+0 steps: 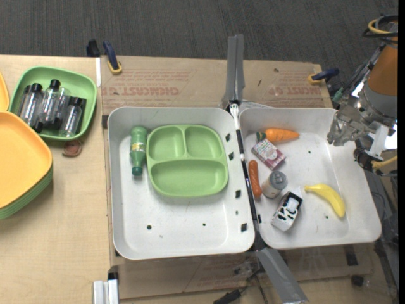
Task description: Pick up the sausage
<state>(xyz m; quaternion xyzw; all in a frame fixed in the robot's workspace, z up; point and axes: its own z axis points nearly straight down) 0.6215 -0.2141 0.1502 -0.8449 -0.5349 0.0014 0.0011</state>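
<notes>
Sausage (254,178) lies in the right bin (354,233), hard against its left wall next to the divider between the two bins. Long axis runs roughly toward/away from the camera, nearly parallel to that wall.

Pincer (340,133) sits at the right bin's upper right edge, over the rim. Can't tell how wide it is from this angle, the tips are a blur against the wrist hardware. Nothing visible between them.

Key relation: sausage is left of and below the pincer in view, well apart, on the opposite side of the same bin. Move needs a diagonal traverse across the bin.

Clutter en route and around the target: carrot (280,134) and pink packet (267,153) near the top, small grey can (276,183) just beside the sausage on its right, black-and-white object (287,210) below that, banana (327,197) further right.

My read: best to close across the short axis, but wall on one side and can on the other leave little room. Risk of clipping either one.
</notes>
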